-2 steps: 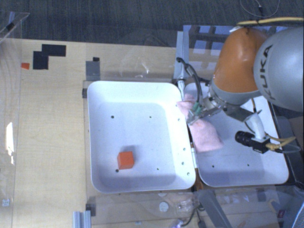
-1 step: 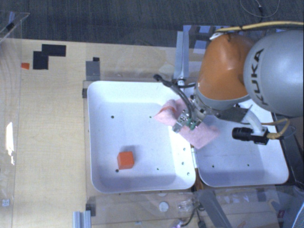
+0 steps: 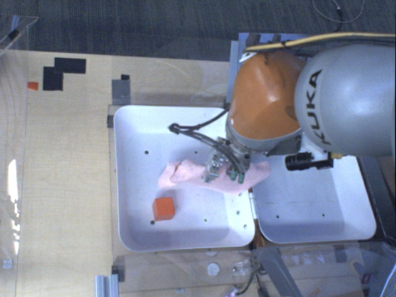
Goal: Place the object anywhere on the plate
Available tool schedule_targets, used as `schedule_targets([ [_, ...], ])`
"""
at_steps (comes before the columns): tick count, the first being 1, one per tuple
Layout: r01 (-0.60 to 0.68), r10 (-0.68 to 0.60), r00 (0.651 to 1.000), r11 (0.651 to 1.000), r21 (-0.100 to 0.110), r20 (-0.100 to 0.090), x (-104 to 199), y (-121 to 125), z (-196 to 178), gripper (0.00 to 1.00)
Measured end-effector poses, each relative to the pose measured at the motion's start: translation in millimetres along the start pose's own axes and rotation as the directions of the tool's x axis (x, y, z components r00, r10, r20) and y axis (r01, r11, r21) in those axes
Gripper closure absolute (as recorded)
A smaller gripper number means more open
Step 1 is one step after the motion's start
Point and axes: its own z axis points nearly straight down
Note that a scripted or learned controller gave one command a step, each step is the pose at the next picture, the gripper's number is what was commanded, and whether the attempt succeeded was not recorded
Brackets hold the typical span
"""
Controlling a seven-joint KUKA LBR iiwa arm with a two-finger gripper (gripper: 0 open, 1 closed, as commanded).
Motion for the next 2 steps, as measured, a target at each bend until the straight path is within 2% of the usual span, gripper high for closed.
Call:
schedule_targets([
  [1,0.311,-0.311,0.95,0.95,-0.002,0.002,26.5,42.6,-12.1,1.0],
  [2,0.311,-0.311,0.951,0.951,-0.002,0.002,26.4,42.5,-12.2,0.0],
])
